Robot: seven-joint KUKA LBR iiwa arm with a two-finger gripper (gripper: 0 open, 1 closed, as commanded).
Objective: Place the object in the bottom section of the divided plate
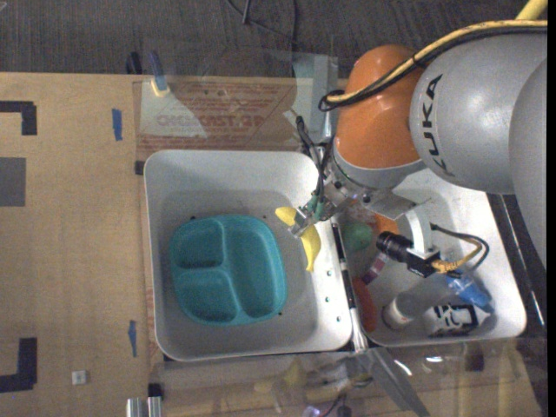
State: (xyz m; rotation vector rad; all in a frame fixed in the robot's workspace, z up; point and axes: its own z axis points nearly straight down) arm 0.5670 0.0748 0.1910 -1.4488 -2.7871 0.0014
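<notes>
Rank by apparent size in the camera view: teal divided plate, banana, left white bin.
1. Left white bin, largest.
2. Teal divided plate, sitting inside that bin.
3. Banana, smallest, though the gripper overlaps its top, so part may be hidden.

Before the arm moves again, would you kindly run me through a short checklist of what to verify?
1. Banana between the pincer tips: cannot tell; the pincer sits right over it.
2. Banana clear of the bin floor: cannot tell.
3. Teal divided plate flat in the left bin: ok.
4. Plate's sections free of other things: ok.
5. Banana over the plate: not ok; it is beside the plate's right edge.
6. Clutter stays in the right bin: ok.
</notes>
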